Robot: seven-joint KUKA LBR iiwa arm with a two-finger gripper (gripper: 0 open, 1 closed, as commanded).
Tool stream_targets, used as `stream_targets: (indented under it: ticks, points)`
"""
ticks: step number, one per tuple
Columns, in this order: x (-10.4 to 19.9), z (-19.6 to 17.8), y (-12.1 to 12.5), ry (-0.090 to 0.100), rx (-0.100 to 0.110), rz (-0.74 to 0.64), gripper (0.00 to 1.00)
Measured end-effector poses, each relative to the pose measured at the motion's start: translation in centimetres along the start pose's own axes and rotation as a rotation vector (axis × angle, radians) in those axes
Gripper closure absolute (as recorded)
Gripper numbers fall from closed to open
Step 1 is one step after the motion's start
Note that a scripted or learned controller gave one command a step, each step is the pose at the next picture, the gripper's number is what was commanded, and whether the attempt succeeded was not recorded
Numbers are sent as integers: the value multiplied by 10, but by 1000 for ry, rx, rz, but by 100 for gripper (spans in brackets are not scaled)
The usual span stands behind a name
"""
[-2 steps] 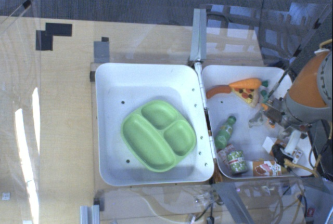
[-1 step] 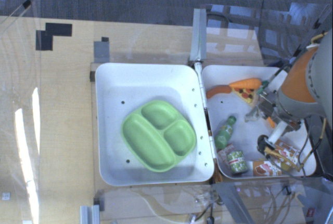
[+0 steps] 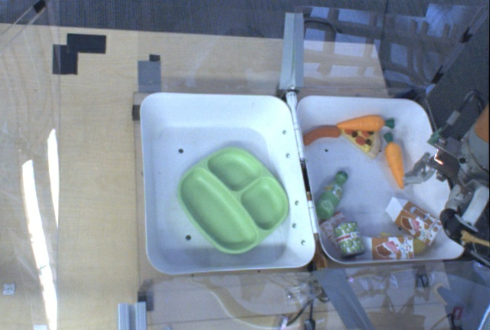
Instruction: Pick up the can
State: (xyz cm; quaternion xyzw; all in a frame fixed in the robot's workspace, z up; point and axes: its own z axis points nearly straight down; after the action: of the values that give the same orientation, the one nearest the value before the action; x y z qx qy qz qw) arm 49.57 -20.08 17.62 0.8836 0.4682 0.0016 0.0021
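Pincer (image 3: 426, 168) at right edge of right bin (image 3: 360, 110), fingers spread open, nothing between them. Can (image 3: 344, 236) lies on side well left of pincer and nearer camera, by bin's front wall. Green bottle (image 3: 331, 196) just beyond can. Carrot (image 3: 394, 164) just left of pincer. Left bin (image 3: 176, 122) holds green divided plate (image 3: 233, 200), far left.

The can (image 3: 344, 236) lies in the right bin (image 3: 413, 110) beside a green bottle (image 3: 331, 197); the pincer (image 3: 429, 165) hovers at the bin's right edge.
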Motion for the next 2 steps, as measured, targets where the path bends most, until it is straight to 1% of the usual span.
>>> stream_targets:
  ticks: [1, 2]
  points:
    - [64, 62, -42, 13, -27, 62, 0]
    - [64, 54, -43, 12, -16, 60, 100]
